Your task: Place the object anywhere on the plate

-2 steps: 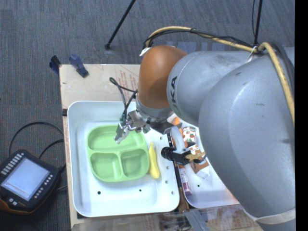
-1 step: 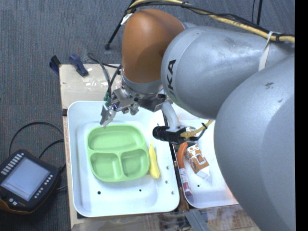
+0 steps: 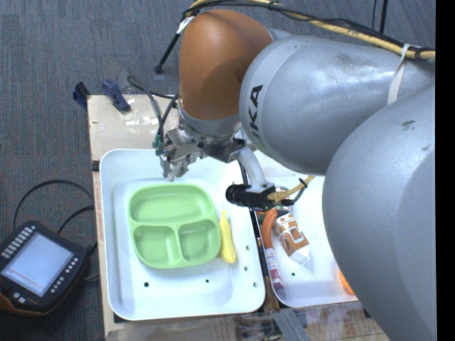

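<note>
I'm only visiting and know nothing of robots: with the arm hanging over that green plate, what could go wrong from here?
1. The yellow banana-shaped toy lies tight against the rim of the green three-compartment plastic plate, so a grab may catch the plate too.
2. The gripper sits at the plate's far edge; coming down there, it could tip the plate.
3. The big grey arm hides much of the right white bin.

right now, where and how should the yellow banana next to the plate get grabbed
Grip the banana at its middle, coming straight down from above, fingers closing across its narrow width. It lies flat and lengthwise against the right rim of the green plate, so a sideways approach looks blocked.
</note>
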Available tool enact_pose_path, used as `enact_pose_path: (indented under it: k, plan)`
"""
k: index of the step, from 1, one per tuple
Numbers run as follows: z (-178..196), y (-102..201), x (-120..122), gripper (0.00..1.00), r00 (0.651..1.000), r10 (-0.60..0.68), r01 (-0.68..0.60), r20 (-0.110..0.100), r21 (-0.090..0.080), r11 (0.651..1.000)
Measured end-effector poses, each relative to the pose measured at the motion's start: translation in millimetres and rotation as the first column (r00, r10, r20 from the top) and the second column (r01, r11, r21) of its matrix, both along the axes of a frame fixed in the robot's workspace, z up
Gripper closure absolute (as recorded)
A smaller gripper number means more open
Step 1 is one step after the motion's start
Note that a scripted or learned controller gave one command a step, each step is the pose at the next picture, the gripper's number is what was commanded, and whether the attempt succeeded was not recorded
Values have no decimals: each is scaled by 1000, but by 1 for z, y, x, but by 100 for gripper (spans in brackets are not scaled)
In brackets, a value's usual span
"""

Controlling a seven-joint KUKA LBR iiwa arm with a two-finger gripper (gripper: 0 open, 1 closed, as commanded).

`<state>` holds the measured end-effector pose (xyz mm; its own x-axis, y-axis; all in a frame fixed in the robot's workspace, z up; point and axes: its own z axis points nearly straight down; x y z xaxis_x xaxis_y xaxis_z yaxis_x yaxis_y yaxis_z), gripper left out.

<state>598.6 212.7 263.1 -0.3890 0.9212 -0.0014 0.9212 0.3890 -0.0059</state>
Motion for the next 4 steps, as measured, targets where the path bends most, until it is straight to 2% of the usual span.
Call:
enact_pose_path:
  k: [1,2,3,4]
  plan:
    - [34,4,19,100,993,-120,120,3,2,993]
    - [-89,-8,-33,100,980,-198,198,-2,0,980]
    - [-41,-19,43,100,996,-89,89,4,3,996]
    - [-41,-18,42,0,996,-88,88,4,3,996]
